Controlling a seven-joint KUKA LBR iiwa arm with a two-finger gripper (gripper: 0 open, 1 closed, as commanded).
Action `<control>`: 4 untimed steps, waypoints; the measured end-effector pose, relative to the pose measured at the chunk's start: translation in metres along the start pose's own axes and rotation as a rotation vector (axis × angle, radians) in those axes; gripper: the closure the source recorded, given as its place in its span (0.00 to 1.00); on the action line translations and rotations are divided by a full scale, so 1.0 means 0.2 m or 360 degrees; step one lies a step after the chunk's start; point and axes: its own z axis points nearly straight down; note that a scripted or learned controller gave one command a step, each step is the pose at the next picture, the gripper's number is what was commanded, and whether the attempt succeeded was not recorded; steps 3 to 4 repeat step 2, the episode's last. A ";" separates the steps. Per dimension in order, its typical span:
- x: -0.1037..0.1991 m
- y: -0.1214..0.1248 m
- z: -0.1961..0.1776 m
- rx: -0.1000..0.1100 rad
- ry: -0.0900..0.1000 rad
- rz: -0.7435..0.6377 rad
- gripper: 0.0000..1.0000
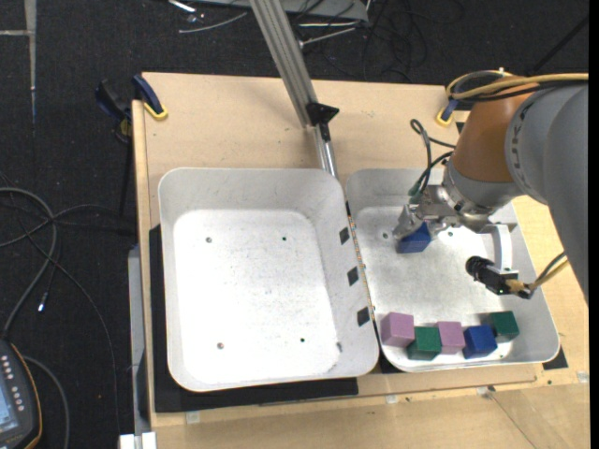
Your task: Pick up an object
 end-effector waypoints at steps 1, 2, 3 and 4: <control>0.36 0.06 -0.46 0.0002 0.0010 -0.0014 1.00; 0.71 0.16 -0.43 0.0012 0.0011 -0.0016 1.00; 0.71 0.16 -0.43 0.0012 0.0011 -0.0016 1.00; 0.71 0.16 -0.43 0.0012 0.0011 -0.0016 1.00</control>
